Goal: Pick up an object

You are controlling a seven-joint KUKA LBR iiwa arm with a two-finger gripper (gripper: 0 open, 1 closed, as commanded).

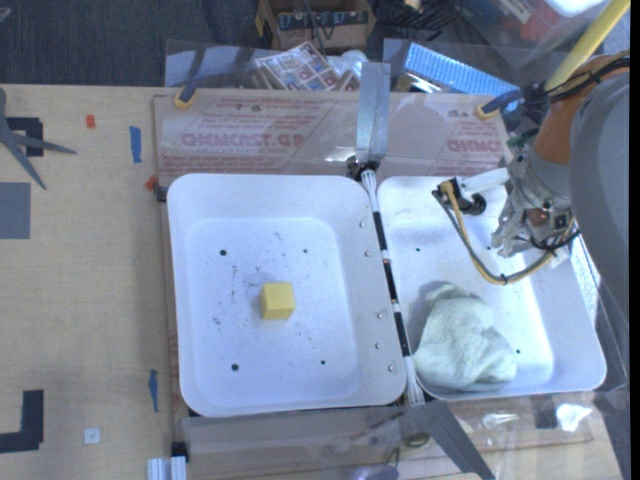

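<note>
Nothing is picked up yet: cube lies in left bin, cloth in right bin at 5 o'clock, end effector above it, grip state unclear.

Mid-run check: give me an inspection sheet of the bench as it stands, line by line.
Surface: wooden bench bearing two shallow white bins side by side; left bin floor speckled with dark marks.
Job's things: yellow block near the left bin's middle; white crumpled cloth in the right bin, at its near side.
Clutter: nothing seen inside the bins beyond those.
Grippers: gripper over the right bin's far right part, apart from the cloth; finger state unclear.
Cables: yellow cable looping below the wrist.
Surroundings: clear plastic sheets behind the bins; blue tape marks on the bench.
</note>
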